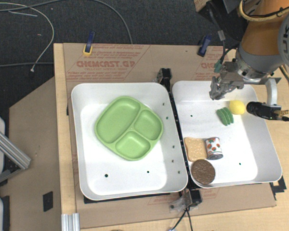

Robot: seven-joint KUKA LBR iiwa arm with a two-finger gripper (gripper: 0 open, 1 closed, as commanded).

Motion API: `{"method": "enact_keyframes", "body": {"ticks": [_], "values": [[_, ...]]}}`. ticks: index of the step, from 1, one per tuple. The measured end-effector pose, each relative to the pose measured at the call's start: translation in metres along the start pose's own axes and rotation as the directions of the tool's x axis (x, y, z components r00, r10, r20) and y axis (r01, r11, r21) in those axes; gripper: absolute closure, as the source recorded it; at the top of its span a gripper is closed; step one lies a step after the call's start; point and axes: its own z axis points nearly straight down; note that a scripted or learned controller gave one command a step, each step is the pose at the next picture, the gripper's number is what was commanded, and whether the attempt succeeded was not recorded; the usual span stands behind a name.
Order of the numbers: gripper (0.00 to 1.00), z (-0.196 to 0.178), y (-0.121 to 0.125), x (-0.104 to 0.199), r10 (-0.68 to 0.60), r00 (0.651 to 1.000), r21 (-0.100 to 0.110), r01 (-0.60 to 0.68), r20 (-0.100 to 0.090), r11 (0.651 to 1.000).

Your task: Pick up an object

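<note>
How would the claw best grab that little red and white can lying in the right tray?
Likely from straight above, closing across the small red and white can's curved sides at mid-length. It lies on its side, its left touching the tan bread slice, so fingers fit across, not along, it.

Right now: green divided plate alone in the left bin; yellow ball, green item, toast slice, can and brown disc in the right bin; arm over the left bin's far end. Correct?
One error: the arm is over the far end of the right bin, not the left. The camera view shows its gripper hanging there, near the yellow ball and green item. The rest stands.
</note>
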Motion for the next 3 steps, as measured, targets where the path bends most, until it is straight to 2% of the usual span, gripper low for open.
{"method": "enact_keyframes", "body": {"ticks": [1,3], "values": [[1.00,0.013,-0.001,0.058,-0.001,1.000,0.000,0.001,-0.001,1.000],[1.00,0.000,-0.003,0.171,-0.001,1.000,-0.004,0.001,0.001,1.000]]}}
